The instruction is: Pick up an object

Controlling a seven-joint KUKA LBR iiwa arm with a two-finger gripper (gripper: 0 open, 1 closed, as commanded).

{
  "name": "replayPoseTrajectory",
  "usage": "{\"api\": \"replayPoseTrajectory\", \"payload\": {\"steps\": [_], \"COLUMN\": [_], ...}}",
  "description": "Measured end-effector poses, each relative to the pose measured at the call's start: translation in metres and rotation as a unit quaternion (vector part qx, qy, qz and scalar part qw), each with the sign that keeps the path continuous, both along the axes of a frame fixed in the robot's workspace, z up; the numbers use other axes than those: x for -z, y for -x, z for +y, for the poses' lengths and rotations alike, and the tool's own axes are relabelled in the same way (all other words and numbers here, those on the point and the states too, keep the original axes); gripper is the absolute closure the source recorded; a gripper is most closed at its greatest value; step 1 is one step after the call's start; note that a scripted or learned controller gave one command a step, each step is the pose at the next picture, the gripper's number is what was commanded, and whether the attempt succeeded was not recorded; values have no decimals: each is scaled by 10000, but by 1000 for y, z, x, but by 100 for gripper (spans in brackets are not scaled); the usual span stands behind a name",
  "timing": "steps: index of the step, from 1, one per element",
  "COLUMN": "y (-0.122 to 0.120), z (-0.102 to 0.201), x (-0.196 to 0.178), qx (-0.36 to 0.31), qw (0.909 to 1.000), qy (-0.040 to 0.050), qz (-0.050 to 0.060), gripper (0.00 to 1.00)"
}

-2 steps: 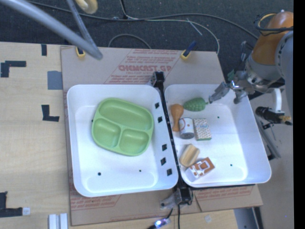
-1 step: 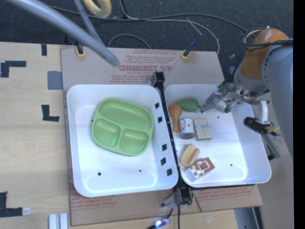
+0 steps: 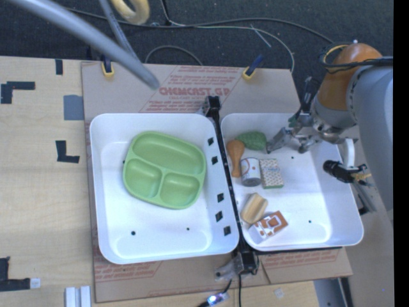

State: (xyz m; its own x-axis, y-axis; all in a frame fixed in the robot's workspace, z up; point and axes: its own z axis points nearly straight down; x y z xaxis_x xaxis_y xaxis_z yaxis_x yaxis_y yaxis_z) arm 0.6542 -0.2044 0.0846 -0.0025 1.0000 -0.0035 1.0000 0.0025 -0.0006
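Observation:
The right bin (image 3: 332, 232) holds several small objects. A green soft lump (image 3: 253, 139) lies at its far left, and a tan carrot-shaped piece (image 3: 236, 154) is beside that. A small can (image 3: 250, 172) and a patterned box (image 3: 271, 173) rest near the middle. A tan bread-like piece (image 3: 254, 206) and an orange-and-white packet (image 3: 269, 225) lie at the front. My gripper (image 3: 276, 143) hangs low over the bin's far side, just right of the green lump, and nothing is visibly in it.
The left bin (image 3: 108, 235) holds a green divided plate (image 3: 164, 170). A black clipped divider (image 3: 220, 171) runs between the bins. The grey arm and its orange band (image 3: 348, 75) fill the right side. A grey pole (image 3: 77, 24) crosses the top left, and cables lie behind.

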Motion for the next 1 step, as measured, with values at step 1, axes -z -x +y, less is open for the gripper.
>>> {"api": "replayPoseTrajectory", "payload": {"steps": [1], "y": [-1], "z": [0], "x": [-12], "qx": [-6], "qw": [10000], "qy": [9], "qz": [-15], "gripper": [100]}}
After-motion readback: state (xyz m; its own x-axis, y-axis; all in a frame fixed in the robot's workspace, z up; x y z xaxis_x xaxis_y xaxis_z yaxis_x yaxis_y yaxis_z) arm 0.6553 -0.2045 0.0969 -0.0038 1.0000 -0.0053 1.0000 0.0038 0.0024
